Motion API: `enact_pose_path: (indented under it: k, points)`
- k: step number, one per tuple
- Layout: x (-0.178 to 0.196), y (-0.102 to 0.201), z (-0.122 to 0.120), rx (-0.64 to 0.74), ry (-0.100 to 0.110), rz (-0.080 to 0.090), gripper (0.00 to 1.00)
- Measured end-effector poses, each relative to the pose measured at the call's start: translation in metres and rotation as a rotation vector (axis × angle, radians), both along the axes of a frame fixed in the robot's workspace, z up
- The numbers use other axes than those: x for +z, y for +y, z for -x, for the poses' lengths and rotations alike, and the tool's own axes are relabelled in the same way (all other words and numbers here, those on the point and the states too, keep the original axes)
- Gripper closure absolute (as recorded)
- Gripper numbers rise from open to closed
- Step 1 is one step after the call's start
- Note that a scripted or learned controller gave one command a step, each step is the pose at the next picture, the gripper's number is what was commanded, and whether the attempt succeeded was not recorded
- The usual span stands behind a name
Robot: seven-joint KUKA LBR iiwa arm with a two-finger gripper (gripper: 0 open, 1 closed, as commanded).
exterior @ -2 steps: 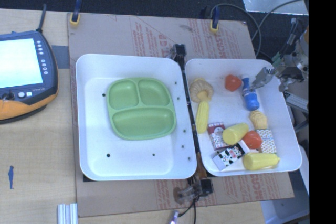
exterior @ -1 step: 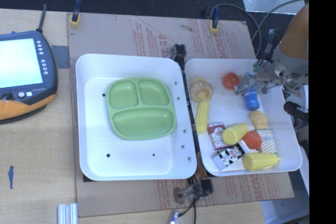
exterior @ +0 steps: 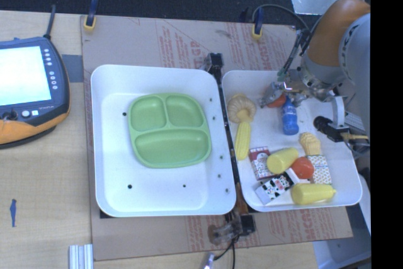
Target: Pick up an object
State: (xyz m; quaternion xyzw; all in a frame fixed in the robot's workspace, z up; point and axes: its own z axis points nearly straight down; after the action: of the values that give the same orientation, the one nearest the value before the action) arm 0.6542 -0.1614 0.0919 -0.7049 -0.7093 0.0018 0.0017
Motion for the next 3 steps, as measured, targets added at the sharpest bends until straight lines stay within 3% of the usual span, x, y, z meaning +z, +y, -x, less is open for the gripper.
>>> enact_pose_path:
  k: [1,2,3]
  points:
    - [0.001,-0.012,-0.003,-0.004,-0.005,0.000,0.00]
    - [0.000,0.004,-0.002,-0.002,-0.001,-0.001,0.00]
    - [0.001,-0.025,-0.002,-0.004,-0.005,0.000,0.00]
